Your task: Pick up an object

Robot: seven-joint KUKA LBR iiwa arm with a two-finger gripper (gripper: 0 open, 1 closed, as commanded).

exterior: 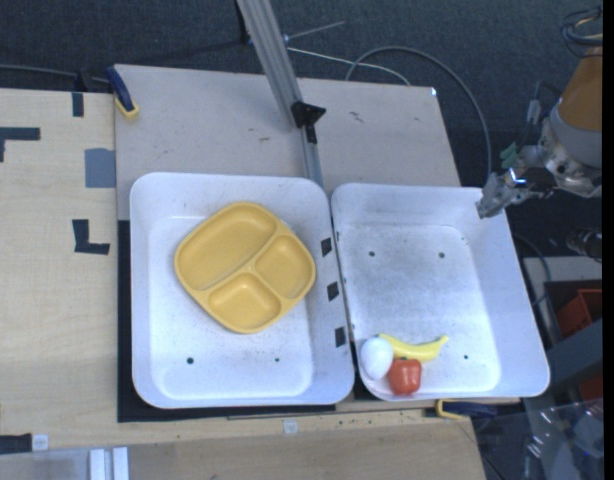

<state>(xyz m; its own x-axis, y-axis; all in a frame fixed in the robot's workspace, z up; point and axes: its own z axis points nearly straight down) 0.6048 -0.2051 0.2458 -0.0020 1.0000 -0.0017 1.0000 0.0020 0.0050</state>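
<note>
The grey arm with its orange band (590,93) enters at the upper right, and its two-finger gripper (490,201) hangs over the upper right corner of the right shallow white bin (427,258), just at the rim; the view is too small and dark there to say how the jaws stand, and nothing can be made out between them.

The things to pick lie well apart from the gripper, crowded into the near left corner of the right bin: a small white egg-shaped ball (376,357), a red pepper-like plastic piece (406,375) touching it on the right, and a yellow plastic banana (419,346) lying across just above both; the bin's low walls close them in on the left and near side.

The left shallow white bin (157,268) bears a yellow three-compartment plastic plate (244,266), lying flat and turned at an angle; a slanted grey metal rail (277,53) runs down to the seam between the bins; a thin cable (457,83) loops over the bench behind the right bin.
</note>
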